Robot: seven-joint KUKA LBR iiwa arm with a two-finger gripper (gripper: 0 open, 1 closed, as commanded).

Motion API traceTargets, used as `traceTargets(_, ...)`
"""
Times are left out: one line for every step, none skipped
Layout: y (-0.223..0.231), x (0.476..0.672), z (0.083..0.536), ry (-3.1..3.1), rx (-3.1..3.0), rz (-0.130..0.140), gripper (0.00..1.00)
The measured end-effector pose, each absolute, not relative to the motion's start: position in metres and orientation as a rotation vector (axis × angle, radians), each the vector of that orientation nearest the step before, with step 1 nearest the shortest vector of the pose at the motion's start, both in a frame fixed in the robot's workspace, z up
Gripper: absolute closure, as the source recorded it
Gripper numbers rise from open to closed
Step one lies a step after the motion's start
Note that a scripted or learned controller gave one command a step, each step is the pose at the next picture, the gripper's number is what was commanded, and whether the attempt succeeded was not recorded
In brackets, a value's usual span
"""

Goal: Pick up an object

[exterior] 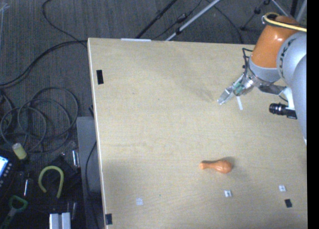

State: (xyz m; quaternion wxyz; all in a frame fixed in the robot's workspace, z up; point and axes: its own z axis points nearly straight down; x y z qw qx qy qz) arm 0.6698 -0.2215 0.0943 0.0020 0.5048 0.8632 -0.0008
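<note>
Gripper (230, 97): upper right of bench – jaws apart, nothing between them.
Orange object (217, 166): lying on bench (149, 123) – well apart from gripper.

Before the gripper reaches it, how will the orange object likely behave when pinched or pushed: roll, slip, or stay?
The orange object has a round bulb and a thin neck, so a push would probably make it roll or pivot. It lies flat on the smooth table, so it may slide. It looks small, likely light. The gripper is apart from it.
</note>
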Motion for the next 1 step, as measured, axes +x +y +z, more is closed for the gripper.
traceTargets(-0.1729,0.6693,0.1568,2.710,1.586,0.003,1.00)
